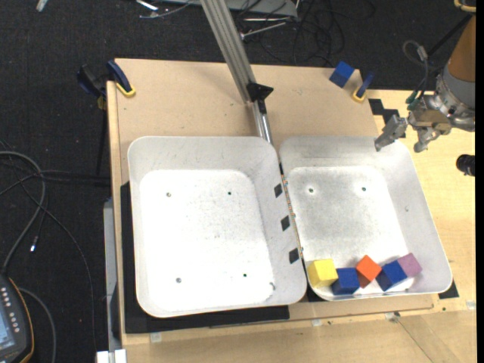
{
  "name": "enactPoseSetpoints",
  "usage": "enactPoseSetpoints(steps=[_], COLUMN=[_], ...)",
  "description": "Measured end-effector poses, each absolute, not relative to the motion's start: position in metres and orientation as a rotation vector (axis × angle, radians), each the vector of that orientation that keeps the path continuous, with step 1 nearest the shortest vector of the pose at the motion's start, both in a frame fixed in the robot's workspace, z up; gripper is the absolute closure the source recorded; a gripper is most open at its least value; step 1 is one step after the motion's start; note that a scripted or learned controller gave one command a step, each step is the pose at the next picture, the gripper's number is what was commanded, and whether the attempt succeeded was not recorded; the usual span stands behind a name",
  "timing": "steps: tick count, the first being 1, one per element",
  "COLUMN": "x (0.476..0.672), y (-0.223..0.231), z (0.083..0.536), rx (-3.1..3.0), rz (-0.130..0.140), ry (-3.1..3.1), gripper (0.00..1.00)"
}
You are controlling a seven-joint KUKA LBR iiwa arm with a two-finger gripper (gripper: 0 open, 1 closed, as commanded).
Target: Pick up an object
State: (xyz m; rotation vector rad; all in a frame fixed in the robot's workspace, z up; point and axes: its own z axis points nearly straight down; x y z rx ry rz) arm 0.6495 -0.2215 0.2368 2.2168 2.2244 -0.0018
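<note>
Several small blocks lie along the near edge of the right bin (393, 174): a yellow block (323, 271), a blue block (346, 280), an orange block (368, 268), a second blue block (391, 274) and a purple block (409, 265). My gripper (407, 135) hovers above the far right corner of that bin, well away from the blocks. Its two fingers are spread apart with nothing between them.
The left bin (151, 165) sits beside the right one, with a slanted metal pole (227, 36) rising from behind the seam between them. A blue block (342, 73) rests on the bench at the far right, near a blue-and-yellow clamp (361, 86). Another clamp (113, 78) sits far left.
</note>
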Motion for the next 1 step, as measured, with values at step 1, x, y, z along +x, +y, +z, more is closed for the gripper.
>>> enactPoseSetpoints(steps=[1], x=[0.6453], y=[-0.1683], z=[0.1735], rx=[2.218], rz=[-0.003], ry=[2.233], gripper=[0.0])
